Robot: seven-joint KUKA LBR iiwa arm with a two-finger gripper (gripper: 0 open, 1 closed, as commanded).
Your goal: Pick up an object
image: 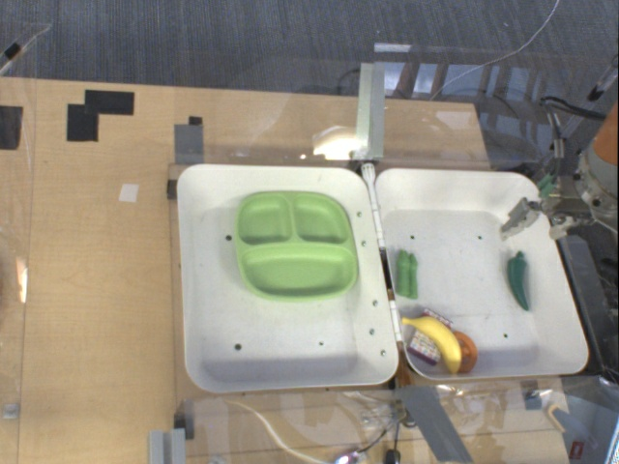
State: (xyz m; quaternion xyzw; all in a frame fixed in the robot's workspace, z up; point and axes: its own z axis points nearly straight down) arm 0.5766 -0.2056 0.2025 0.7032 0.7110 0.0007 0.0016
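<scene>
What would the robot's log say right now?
end effector: over right bin, holding nothing | banana, pepper: in bin | tray: left bin

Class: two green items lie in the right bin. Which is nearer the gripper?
The dark green one, just below the gripper; the lighter green piece lies by the divider.

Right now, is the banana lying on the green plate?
No, the banana lies in the right bin, while the green plate sits in the left bin.
</scene>
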